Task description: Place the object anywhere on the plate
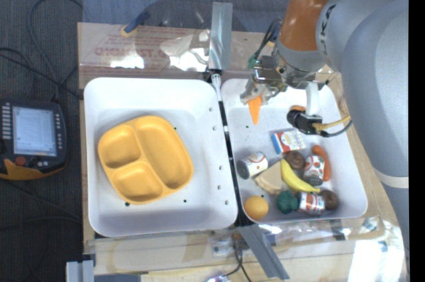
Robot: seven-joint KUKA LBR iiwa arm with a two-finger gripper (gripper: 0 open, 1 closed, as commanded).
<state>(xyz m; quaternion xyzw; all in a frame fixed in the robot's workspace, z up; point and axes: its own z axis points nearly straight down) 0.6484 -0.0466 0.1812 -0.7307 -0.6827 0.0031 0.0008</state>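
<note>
Nearest the camera, a grey metal bracket point(262, 254) jutted out under the bins' front edge. Behind it, at the near end of the right bin point(352, 198), lay a heap of toy food: an orange point(256, 207), a green broccoli-like piece point(287, 202), a banana point(295, 176), a small can point(253, 164), a red-and-white carton point(288, 141) and a few items too jumbled to name.

The task's thing, an orange toy carrot point(254, 108), hung point-down at the far end of the right bin, just beside the divider. Its thick top sat between the fingers of the gripper point(264, 87), which was closed narrowly on it.

Judged from its look, the carrot was light, stiff, hollow plastic, smooth and a little slippery. The taper mattered: a pinch on the thin end would likely squeeze it out, so the thick end was the sound place to grip. It did not look fragile.

The yellow plate point(145, 158), with three compartments, lay in the left bin point(99, 208), well apart from the carrot. The raised divider point(226, 135) between the bins stood in the way and probably called for a lift clear of it. The heap of toys lay nearer the camera, off the likely path. A handheld pendant point(32, 139) rested on the floor far left.
</note>
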